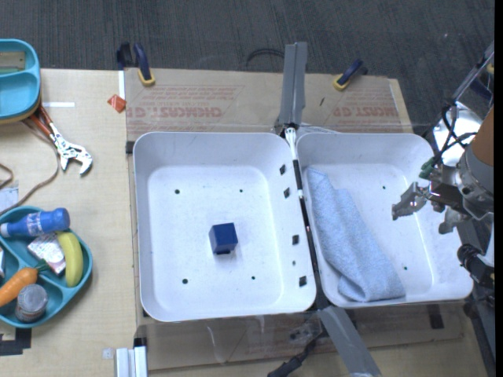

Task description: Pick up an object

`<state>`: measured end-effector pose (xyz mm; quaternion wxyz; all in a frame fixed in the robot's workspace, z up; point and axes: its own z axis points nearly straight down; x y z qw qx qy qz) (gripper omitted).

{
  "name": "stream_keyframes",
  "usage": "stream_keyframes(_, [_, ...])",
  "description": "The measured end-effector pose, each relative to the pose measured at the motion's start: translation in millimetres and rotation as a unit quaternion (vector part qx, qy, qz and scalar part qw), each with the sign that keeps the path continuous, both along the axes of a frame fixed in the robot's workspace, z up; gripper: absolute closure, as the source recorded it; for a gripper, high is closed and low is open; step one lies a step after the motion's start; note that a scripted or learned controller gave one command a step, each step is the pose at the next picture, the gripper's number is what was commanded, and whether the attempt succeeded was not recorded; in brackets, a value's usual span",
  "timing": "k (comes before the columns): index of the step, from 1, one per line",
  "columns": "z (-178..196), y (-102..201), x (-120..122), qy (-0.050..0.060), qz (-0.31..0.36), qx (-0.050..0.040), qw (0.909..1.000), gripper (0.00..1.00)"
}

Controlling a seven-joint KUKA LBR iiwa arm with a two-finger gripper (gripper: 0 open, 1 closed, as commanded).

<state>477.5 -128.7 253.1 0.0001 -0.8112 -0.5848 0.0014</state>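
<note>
Two shallow white plastic bins were seen side by side across the middle of the frame, divided by a grey metal bar (294,85) running up from their shared edge. A small dark blue cube (224,237) was found lying on the floor of the left-hand bin (149,210), slightly below its centre and well apart from every wall. A pale blue folded cloth (350,242) was laid in the right-hand bin (377,151), stretched at a slant from near the divider at the upper left down to the lower wall.

The grey two-finger gripper (409,203) was seen at the right of the frame, over the right-hand bin's right side, near the cloth but apart from it. Whether it was open or closed could not be told, and nothing was seen held in it.

At the left edge of the frame, a round blue plastic tray (82,277) was seen holding a yellow banana (72,258), an orange carrot (16,285) and a blue-capped bottle (35,223). A silver wrench (71,154) was placed above it on the bench. Two yellow-handled clamps (141,65) were fixed along the top edge of the brown cardboard sheet (196,104).
</note>
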Motion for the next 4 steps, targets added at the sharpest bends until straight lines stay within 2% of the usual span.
stream_keyframes(1, [59.7, -21.0, 0.5, 0.0, -0.045, -0.0003, 0.999, 0.0])
stream_keyframes(2, [-62.9, 90.8, -0.7, 0.001, -0.041, 0.0003, 0.9992, 0.0])
stream_keyframes(3, [-7.5, 27.2, 33.4, 0.0, -0.004, -0.0002, 1.0, 0.0])
stream_keyframes(4, [-26.6, 146.0, 32.9, 0.001, 0.006, 0.0001, 1.0, 0.0])
